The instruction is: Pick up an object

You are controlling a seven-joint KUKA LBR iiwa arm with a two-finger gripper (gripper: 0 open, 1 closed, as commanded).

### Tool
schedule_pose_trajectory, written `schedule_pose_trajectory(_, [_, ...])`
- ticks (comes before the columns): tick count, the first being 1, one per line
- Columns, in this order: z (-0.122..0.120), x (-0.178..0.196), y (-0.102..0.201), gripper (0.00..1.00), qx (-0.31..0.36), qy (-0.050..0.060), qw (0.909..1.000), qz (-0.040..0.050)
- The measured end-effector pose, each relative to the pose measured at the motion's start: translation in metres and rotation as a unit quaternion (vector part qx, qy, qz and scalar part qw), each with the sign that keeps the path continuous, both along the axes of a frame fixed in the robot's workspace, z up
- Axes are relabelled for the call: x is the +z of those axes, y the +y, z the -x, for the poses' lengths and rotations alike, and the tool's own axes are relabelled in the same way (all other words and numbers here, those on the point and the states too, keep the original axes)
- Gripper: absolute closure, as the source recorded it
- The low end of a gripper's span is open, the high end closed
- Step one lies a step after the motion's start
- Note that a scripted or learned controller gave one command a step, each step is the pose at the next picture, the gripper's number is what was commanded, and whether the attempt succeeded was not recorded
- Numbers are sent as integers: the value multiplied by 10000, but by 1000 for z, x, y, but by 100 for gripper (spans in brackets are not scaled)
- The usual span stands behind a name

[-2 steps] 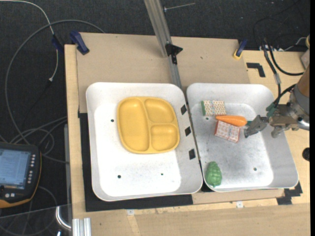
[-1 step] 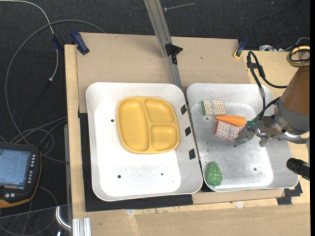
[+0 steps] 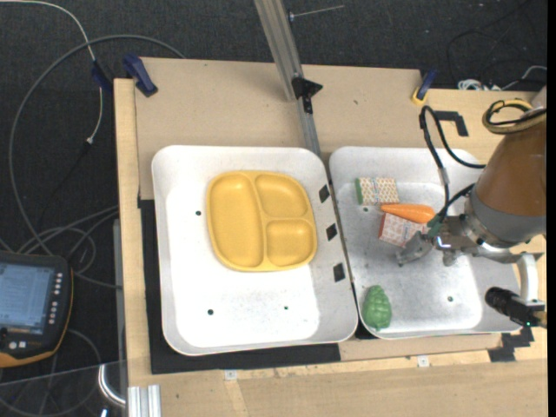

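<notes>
In the right bin (image 3: 452, 311) lie an orange carrot (image 3: 407, 212), a patterned box (image 3: 376, 189) behind it, a reddish patterned block (image 3: 397, 228) under the carrot's near side, and a green lumpy toy (image 3: 377, 307) at the front left corner. My gripper (image 3: 423, 246) hangs low over the bin floor, just right of the reddish block and below the carrot's tip. Nothing shows between its tips.
The left bin (image 3: 252, 320) holds a yellow divided plate (image 3: 261, 220). A metal pole (image 3: 287, 50) slants up from between the bins. Cables (image 3: 439, 146) trail along the right bin's back edge. A tablet (image 3: 30, 307) sits off the bench at the left.
</notes>
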State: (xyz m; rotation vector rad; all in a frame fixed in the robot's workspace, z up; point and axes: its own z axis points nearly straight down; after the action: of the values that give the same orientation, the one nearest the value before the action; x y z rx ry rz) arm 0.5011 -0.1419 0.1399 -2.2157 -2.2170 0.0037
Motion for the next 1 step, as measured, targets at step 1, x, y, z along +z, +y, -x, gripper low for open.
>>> schedule_pose_trajectory(1, [-1, 14, 0, 100, 2, -37, 10000, 7])
